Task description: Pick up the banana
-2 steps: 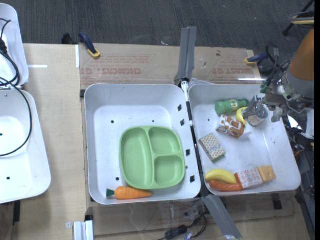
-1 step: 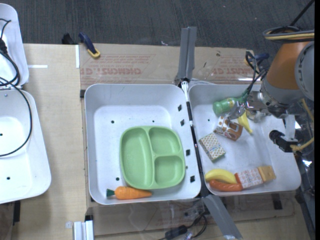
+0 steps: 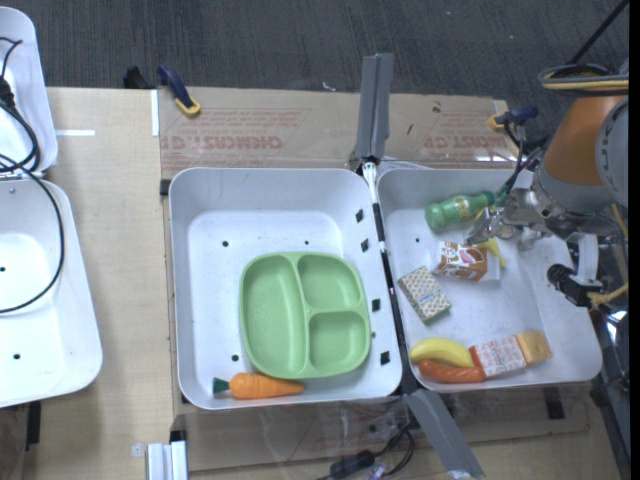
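The yellow banana (image 3: 442,350) lies near the front edge of the right bin (image 3: 520,308), resting against a red sausage-shaped item (image 3: 450,371). My gripper (image 3: 490,233) hangs at the back right of that bin. It is just above an orange and white carton (image 3: 465,260) and beside a green bottle (image 3: 458,210). The gripper is well apart from the banana, which sits about a third of the bin's depth nearer the camera and a little to the left.
A patterned small box (image 3: 424,294) lies mid-bin, and an orange and white wafer pack (image 3: 510,353) sits to the banana's right. The left bin (image 3: 200,268) holds a green divided plate (image 3: 305,313) and a carrot (image 3: 262,386). A grey divider post (image 3: 374,108) stands between the bins.
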